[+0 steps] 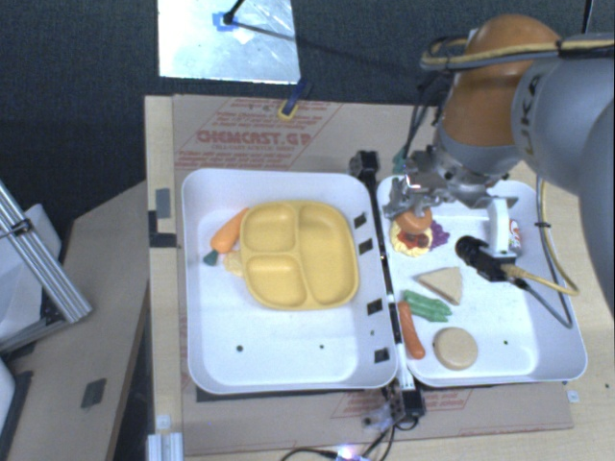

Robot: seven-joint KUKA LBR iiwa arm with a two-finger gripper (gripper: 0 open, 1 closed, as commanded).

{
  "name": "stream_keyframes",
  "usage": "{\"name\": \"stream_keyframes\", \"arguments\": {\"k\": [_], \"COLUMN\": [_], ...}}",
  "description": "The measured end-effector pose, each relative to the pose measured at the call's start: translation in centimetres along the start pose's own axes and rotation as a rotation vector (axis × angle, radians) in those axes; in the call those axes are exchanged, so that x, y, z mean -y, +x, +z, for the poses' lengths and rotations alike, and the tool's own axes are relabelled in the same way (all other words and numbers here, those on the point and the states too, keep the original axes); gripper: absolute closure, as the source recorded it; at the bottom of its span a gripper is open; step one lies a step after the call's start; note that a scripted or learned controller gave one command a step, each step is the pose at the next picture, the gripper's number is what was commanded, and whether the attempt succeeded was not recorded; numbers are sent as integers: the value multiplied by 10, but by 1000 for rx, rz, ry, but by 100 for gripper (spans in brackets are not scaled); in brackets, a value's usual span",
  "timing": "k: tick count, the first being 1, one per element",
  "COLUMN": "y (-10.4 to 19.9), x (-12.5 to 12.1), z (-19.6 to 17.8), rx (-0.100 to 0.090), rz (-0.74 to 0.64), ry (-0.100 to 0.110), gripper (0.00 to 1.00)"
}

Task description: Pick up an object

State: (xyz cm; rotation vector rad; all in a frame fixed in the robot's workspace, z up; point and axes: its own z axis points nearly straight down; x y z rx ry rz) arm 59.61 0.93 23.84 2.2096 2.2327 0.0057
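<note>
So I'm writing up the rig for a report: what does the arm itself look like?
The arm is smooth, rounded grey, with a bulging orange band above the wrist. Black cables loop beside the band. The gripper below is bare silvery metal.

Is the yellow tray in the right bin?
No, the tray lies in the left bin, with a carrot at its edge.

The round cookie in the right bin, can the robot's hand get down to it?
Probably yes. The round cookie lies flat with bare floor around it; the sausage sits beside it, apart. The hand hovers farther back.
</note>
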Motion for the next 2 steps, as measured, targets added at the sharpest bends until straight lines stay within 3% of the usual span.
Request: {"name": "stream_keyframes", "arguments": {"k": [1,2], "y": [45,42], "x": [3,-4], "z": [21,6], "rx": [0,2], "rz": [2,5], "ry": [4,0], "gripper": [100,100]}}
